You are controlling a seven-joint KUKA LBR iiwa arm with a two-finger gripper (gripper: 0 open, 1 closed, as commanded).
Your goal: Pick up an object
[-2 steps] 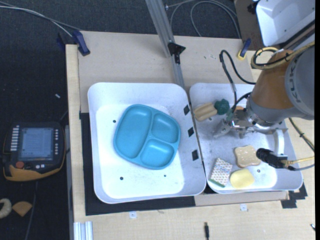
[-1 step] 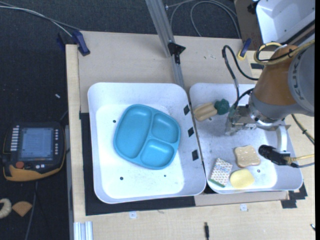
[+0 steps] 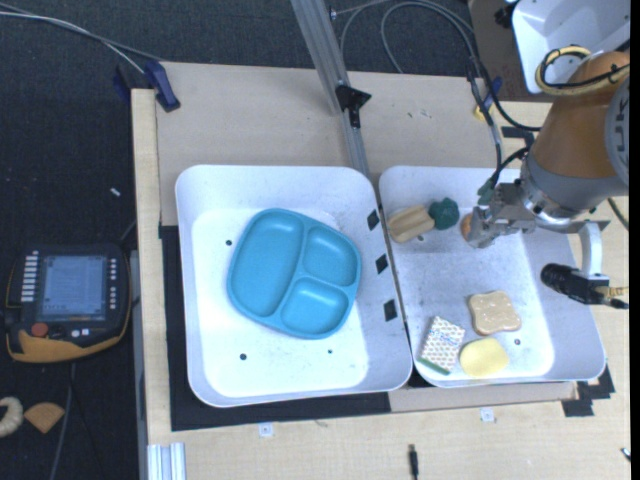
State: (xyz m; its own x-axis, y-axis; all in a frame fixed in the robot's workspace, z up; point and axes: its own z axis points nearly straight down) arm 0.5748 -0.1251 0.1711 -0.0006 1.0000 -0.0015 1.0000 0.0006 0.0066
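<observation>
In the right bin (image 3: 520,268) lie a tan wooden cylinder (image 3: 409,223) with a dark green knob (image 3: 443,211) at its end, a tan toast-like piece (image 3: 494,313), a yellow round piece (image 3: 484,358) and a patterned white-green sponge (image 3: 440,345). My gripper (image 3: 484,226) hangs low over the bin's far part, just right of the green knob. A small orange thing (image 3: 466,224) shows at its left side; whether it sits between the fingers is hidden.
The left bin (image 3: 210,358) holds a blue divided plate (image 3: 294,271). A metal post (image 3: 322,38) slants down to the gap between the bins. A handheld pendant (image 3: 68,293) lies off the bench at the left.
</observation>
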